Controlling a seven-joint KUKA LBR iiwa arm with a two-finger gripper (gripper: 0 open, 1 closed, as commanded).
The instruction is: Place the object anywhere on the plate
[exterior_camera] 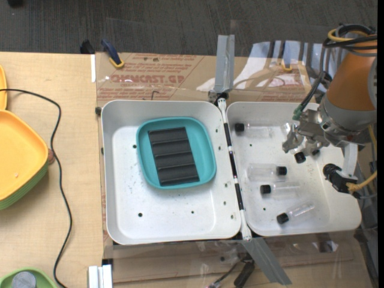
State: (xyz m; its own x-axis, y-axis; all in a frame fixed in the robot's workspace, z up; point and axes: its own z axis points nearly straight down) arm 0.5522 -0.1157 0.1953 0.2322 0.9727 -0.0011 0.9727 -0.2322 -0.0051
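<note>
A teal plate [176, 153], carrying a dark ribbed insert [173, 156], is seen lying in the left bin [120, 179], with none of the task's objects yet resting on it. In the right bin [336, 218], several clear vials with black caps are scattered: one [269, 171] near the middle, another [277, 188] just below it, a third [295, 212] towards the near edge, and a lone black cap [239, 126] by the divider. The gripper [299, 146] is shown low over the right bin, near a further black-capped piece [299, 157]; whether anything is pinched cannot be told, as the tool's end is too small and cluttered to be read. The task is judged to be at its opening stage: an object has yet to be secured, carried across the divider and set down on the plate.
</note>
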